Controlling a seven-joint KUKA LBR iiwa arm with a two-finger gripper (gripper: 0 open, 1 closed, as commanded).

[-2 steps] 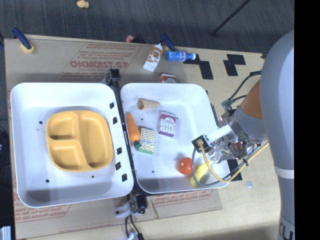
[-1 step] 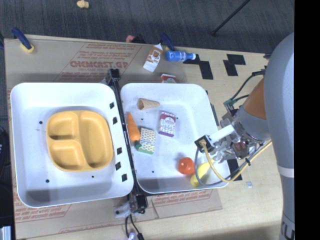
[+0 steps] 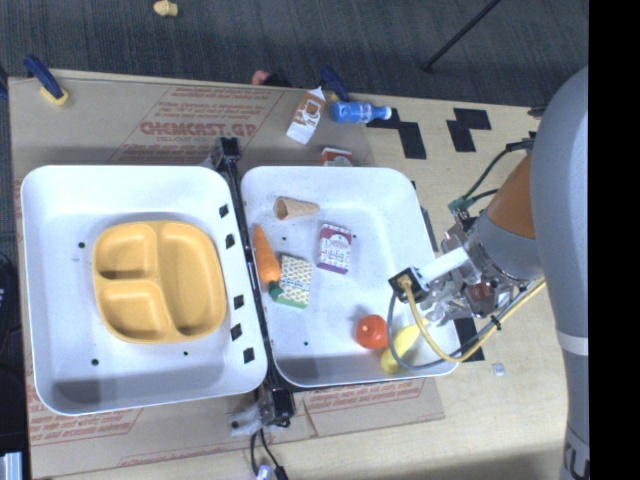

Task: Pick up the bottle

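The bottle (image 3: 357,112), blue with a white cap end, lies on its side on the desk (image 3: 470,438) beyond the far rim of the right bin (image 3: 345,176), outside both bins, with a small white and brown carton (image 3: 306,117) just to its left and another small red and white pack (image 3: 336,155) touching the bin's far edge. The claw (image 3: 432,290) sits well apart from it, low over the right rim of the right bin near that bin's near right corner, the grey arm with its orange band reaching in from the right; whether the claw is spread or pressed together I cannot tell, since cables and the wrist body hide the tips. A yellow cable loops from the wrist down over the bin's near right corner. Inside the right bin, the middle of the floor and the far right part are bare, leaving open room there. Along its left wall lies a carrot (image 3: 265,254), with a patterned green and white packet (image 3: 293,280) just beside it; a cone (image 3: 295,208) lies near the far edge, a red and white box (image 3: 336,247) near the middle, and a red tomato (image 3: 371,331) and a yellow lemon (image 3: 404,344) sit close together at the near right, just under the claw. The left bin (image 3: 40,268) holds a yellow divided plate (image 3: 160,280) in its middle, with bare white floor all around it.
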